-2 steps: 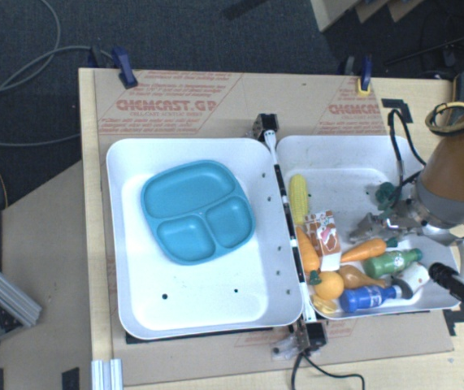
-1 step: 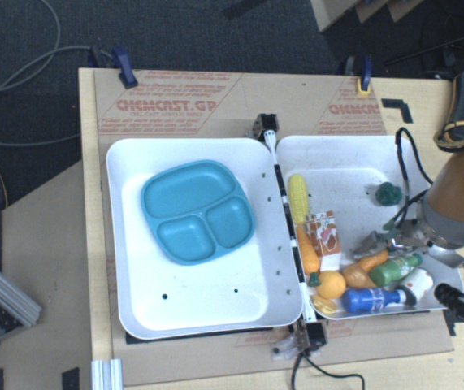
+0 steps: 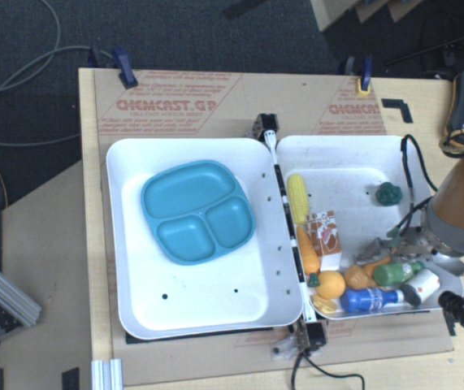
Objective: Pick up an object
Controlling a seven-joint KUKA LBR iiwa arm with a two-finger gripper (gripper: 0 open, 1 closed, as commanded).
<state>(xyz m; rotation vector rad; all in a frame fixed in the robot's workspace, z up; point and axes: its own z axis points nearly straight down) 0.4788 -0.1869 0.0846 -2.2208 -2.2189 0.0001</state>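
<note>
A dark carpeted floor [image 3: 175, 23] with loose cables surrounds a bench [image 3: 215, 96] topped by brown protective paper printed in red. Two shallow white bins are set side by side on it. In the left bin [image 3: 134, 299] a blue divided plate [image 3: 197, 211] with three compartments is laid, a little toward the far side. In the right bin [image 3: 337, 149] the objects are gathered mostly along the left wall and the near edge. A yellow corn cob [image 3: 297, 197] is placed lengthwise against the dividing wall, with a small red-and-white carton [image 3: 324, 234] just beside it and an orange carrot-like piece [image 3: 308, 256] next along the wall. At the near edge an orange fruit [image 3: 330, 283], a blue bottle [image 3: 367, 300], a green item [image 3: 391, 274] and a white cylinder [image 3: 422, 286] are crowded together, touching or nearly so. A small dark green object [image 3: 389, 193] is seen apart from them, toward the far side.

The arm is reached in from the right, its orange band [image 3: 463, 193] visible, and the gripper [image 3: 394, 250] is lowered over the cluster near the green item. Whether it is spread or closed, and whether anything is held, cannot be told.
</note>
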